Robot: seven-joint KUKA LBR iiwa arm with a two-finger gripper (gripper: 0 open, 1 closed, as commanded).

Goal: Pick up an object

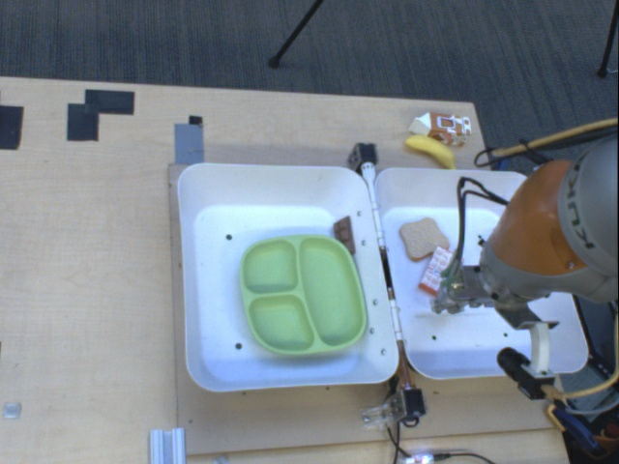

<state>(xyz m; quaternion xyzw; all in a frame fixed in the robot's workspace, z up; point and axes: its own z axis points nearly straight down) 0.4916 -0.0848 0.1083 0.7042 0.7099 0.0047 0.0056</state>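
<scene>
The small red-and-white packet point(434, 270), lying flat in the right bin point(484, 351) just beside the claw point(447, 293), is judged light and crinkly, best pinched across its narrow edges; the claw's spread cannot be told.

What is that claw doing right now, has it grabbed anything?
Gripper: low in the right bin, beside the red-and-white packet; open or closed cannot be told, and no grab is visible.
</scene>
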